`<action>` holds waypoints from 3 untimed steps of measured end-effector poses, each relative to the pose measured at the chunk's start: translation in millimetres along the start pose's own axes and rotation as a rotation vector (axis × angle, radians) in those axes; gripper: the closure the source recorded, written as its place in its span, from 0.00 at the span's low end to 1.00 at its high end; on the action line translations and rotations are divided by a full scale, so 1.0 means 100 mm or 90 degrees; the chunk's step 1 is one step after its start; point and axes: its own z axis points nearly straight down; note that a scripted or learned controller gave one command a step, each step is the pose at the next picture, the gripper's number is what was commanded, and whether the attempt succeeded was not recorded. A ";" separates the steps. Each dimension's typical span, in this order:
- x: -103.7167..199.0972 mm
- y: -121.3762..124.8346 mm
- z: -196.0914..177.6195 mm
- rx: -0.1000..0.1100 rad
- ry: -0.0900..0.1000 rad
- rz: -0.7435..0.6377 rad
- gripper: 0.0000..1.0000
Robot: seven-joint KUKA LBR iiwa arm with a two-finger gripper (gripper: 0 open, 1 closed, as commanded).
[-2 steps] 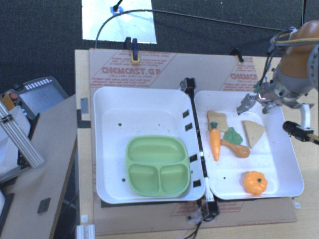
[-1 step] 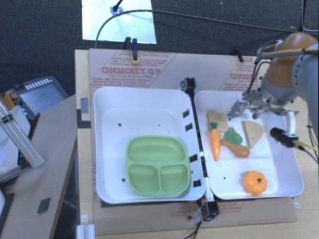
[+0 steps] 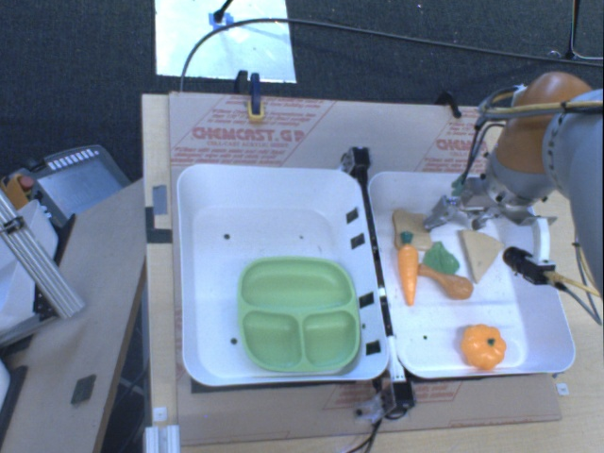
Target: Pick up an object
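The right bin (image 3: pixel 550 321) holds several toy foods. An orange carrot (image 3: pixel 408 272) lies near its left wall, with a tan slice (image 3: pixel 409 223) just behind it. A green leafy piece (image 3: pixel 443 258) rests on an orange-brown piece (image 3: pixel 451 284). A pale cheese wedge (image 3: pixel 479 251) lies to their right, and a small orange pumpkin (image 3: pixel 483 345) sits at the front. My gripper (image 3: pixel 461 217) hovers over the back of this bin, between the tan slice and the cheese wedge. Its metal fingers (image 3: pixel 437 218) are spread, open, with nothing between them.
The left bin (image 3: pixel 274 185) bears a green divided plate (image 3: pixel 300 312) at its front. A black clip strip (image 3: pixel 366 243) runs along the seam between the bins. A cable and black plug (image 3: pixel 525 264) hang off the wrist over the right bin's right side.
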 end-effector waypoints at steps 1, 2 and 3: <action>0.00 0.02 -0.13 -0.004 0.000 -0.002 1.00; -0.01 -0.02 -0.59 0.000 0.000 0.001 1.00; -0.01 -0.06 -1.03 0.000 0.000 0.001 1.00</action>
